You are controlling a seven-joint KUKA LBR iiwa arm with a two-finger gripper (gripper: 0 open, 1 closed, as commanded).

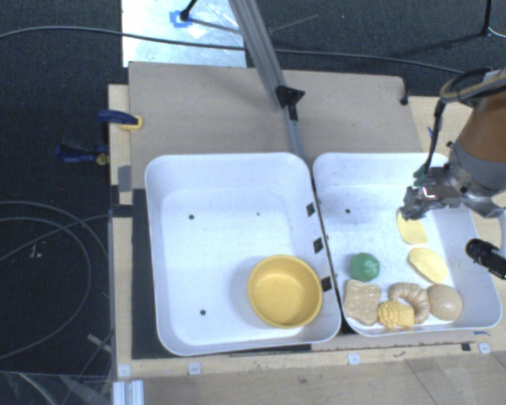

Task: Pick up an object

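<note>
- Gripper [418, 202]: over the right bin [354, 175], low above its floor, directly above the upper end of a pale yellow flat piece [412, 230]. Whether the fingers are open or closed cannot be told from this angle; nothing is seen between them.
- Arm [489, 133]: grey with an orange band, entering from the right edge.
- Right bin contents: the pale yellow flat piece just below the gripper; a second yellow slice [427, 265] near it toward the front; a green ball [364, 267] near the bin's left wall; along the front edge a cracker-like tan piece [362, 301], a toy corn cob [395, 315], a pretzel-shaped piece [409, 297] and a tan round roll [444, 302], packed close together.
- Left bin [194, 184]: a yellow bowl [285, 289], upright, in its front right corner.
</note>
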